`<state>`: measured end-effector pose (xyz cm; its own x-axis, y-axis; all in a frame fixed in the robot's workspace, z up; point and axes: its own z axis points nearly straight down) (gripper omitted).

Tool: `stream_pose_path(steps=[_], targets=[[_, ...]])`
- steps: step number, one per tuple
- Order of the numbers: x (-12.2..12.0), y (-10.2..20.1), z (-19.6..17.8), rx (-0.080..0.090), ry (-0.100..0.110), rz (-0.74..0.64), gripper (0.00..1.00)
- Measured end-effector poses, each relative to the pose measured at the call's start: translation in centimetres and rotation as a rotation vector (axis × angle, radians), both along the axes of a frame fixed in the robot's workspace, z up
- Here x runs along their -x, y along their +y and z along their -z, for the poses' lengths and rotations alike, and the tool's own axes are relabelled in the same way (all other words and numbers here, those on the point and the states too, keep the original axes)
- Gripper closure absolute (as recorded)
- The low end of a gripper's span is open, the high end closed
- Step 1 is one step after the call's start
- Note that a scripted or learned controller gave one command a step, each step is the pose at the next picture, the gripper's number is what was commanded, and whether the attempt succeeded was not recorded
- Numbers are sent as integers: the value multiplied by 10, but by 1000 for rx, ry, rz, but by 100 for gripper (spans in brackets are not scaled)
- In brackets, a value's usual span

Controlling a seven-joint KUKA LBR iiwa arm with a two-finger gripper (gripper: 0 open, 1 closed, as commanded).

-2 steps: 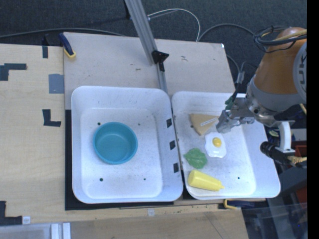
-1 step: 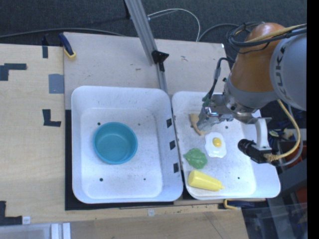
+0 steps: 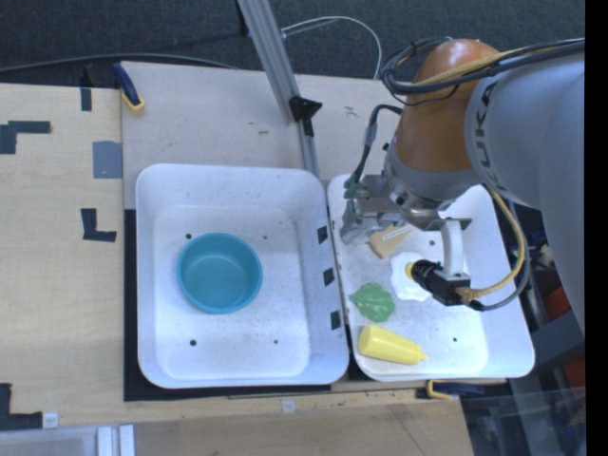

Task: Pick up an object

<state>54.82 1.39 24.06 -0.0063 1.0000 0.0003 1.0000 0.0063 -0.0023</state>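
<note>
Nearest up, yellow cone [image 3: 389,346] in right bin [image 3: 508,350], green leafy piece [image 3: 372,301] just behind. Further back, tan block [image 3: 387,242] right under gripper [image 3: 359,224]. Can't tell how that's set, wrist hiding most. Blue bowl [image 3: 219,272] over in left bin [image 3: 161,350].

Grey arm [image 3: 532,131], orange band, black cables
</note>
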Motion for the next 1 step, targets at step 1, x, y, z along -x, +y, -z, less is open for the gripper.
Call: stream_pose_path(steps=[1], targets=[[1, 54, 17, -1, 2, 0, 100]])
